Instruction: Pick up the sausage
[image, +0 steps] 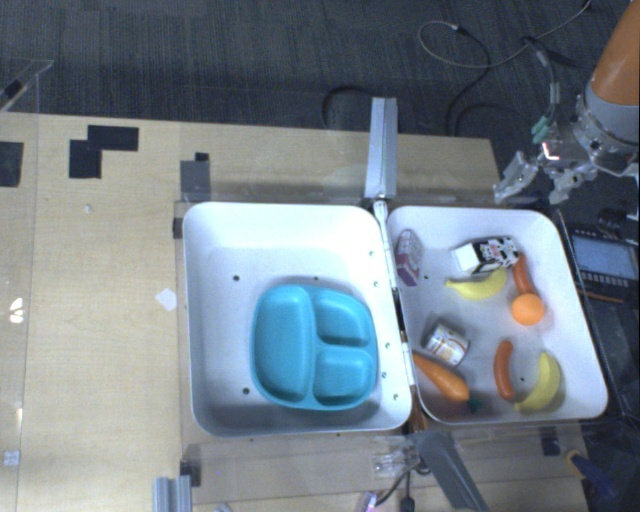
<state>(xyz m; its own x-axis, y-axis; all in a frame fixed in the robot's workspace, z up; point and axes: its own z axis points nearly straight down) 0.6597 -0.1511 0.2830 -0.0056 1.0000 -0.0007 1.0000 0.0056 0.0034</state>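
Currently the gripper (540, 172) hangs just outside the far rim of the right bin (575, 262), near that bin's far-right corner, at the end of the grey arm with the orange band (615, 65). Whether its fingers are spread or closed, I cannot tell; the metal parts blur together against the dark floor. Nothing is seen between them.

Sausage (503, 369): lies in the right bin, toward the near rim, well apart from the gripper. It is a short red-orange link. Its long axis runs roughly far-to-near across the bin, tilted only slightly. A banana (541, 381) lies just beside it on the side of the bin's outer wall, seemingly touching at the sausage's near end. A carrot (441, 379) lies on its other side, near the dividing wall, with a small can (446, 345) close by.

Relation that matters: from the gripper, the sausage lies toward the near rim, across nearly the whole depth of the bin, and a little toward the dividing wall. An orange (527, 309) and a second banana (477, 287) sit between.

Judgement: fingers should straddle the sausage across its short width. The neighbouring banana leaves little room on that flank.
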